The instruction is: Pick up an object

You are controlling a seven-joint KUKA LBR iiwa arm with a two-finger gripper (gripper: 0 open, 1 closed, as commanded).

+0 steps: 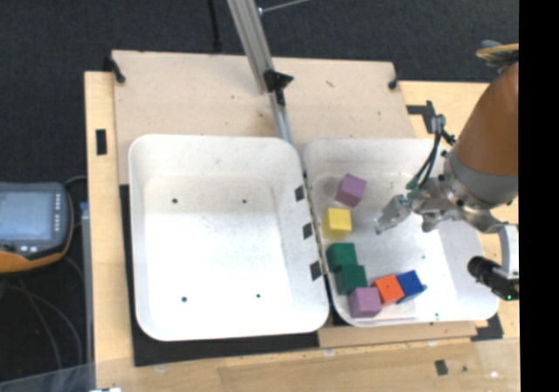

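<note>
While the grey arm reaches in from the right, its tool hangs over the right bin with nothing visibly in it; whether it is apart or together I cannot tell. Just left of it lie a purple block and a yellow block. Nearer the front rim sit 2 green blocks, another purple block, an orange block and a blue block, while the left bin lies beside it on the surface.
</note>
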